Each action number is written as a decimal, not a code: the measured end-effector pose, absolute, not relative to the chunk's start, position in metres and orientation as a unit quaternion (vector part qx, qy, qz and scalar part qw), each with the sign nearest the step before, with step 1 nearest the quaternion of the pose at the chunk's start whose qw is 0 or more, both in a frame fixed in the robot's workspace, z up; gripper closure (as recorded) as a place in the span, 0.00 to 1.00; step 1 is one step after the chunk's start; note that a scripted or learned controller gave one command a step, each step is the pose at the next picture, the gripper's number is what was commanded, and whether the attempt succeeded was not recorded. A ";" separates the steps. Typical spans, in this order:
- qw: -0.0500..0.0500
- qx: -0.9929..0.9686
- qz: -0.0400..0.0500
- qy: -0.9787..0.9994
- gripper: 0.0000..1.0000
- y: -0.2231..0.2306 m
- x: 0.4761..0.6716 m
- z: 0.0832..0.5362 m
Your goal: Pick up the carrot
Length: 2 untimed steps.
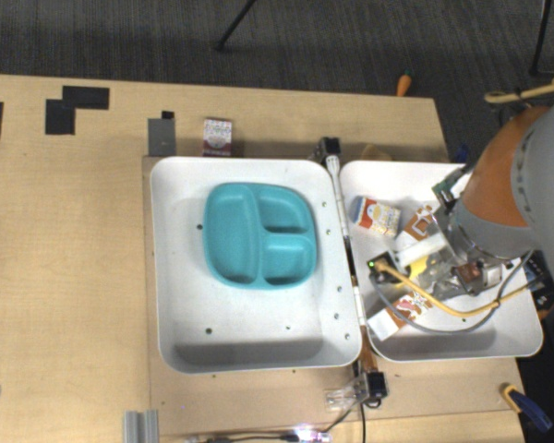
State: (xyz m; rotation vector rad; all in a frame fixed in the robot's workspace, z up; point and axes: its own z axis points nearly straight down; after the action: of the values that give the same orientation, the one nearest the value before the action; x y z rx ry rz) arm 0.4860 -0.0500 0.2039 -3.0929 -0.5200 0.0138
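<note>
You see the gripper low in the right bin, among small packets. I cannot pick out the carrot in this clutter, nor tell the gripper's state. The teal plate lies in the left bin.

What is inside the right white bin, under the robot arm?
The right bin holds a small carton and other packets beside the gripper. The arm covers much of the bin, so a carrot there cannot be confirmed.
</note>
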 end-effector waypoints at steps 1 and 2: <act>0.001 -0.994 -0.002 -0.106 1.00 -0.035 0.489 0.278; 0.002 -0.991 0.003 -0.132 1.00 -0.033 0.486 0.198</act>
State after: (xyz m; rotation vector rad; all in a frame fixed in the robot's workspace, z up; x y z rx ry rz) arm 0.4862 -0.0330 0.1978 -3.1104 -0.4131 0.0106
